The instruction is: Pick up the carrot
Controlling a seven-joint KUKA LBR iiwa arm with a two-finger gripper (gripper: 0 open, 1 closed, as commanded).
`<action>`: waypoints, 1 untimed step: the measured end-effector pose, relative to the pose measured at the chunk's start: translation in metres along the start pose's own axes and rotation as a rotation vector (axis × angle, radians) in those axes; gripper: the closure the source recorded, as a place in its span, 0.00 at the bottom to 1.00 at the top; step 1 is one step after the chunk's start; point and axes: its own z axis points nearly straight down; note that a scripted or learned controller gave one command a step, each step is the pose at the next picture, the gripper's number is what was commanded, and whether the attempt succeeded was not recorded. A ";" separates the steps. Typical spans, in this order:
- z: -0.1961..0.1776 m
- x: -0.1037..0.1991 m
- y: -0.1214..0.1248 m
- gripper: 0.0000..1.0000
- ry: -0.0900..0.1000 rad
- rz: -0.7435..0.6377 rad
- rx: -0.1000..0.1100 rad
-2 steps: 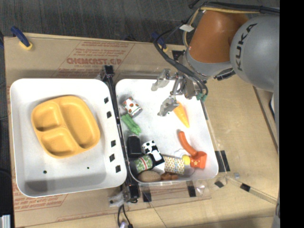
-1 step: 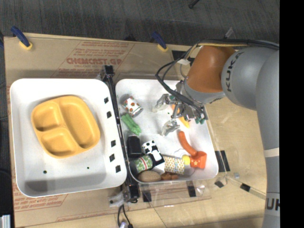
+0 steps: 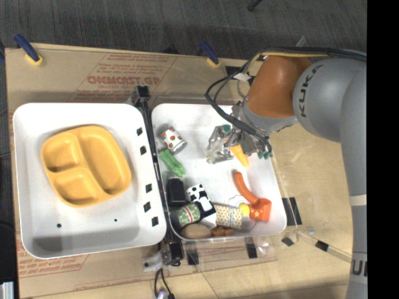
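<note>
Arm [image 3: 324, 98] reaches from right, wrist bent down over right bin [image 3: 187, 114]. Gripper [image 3: 225, 147] above carrot [image 3: 245, 189]; jaw state unclear.

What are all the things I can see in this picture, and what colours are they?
Bins: 2, white, side by side on the bench.
Divided plate: 1, yellow, in the left bin.
Carrot: 1, orange, in the right bin, right of the middle.
Small can: 1, white with red, upper left of the right bin.
Green vegetable: 1, green, just below the can.
Black-and-white toy: 1, near the bin's bottom.
Bottle: 1, green label, bottom left of the right bin.
Red-capped toy: 1, red and yellow, bottom right corner.
Clamps: 2, blue and yellow, on the bench's far edge.
Arm: 1, grey with orange band, from the right.
Gripper: 1, silver, above the right bin, beside a yellow piece.
</note>
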 end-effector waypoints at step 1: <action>-0.011 -0.002 0.001 1.00 -0.006 -0.006 0.002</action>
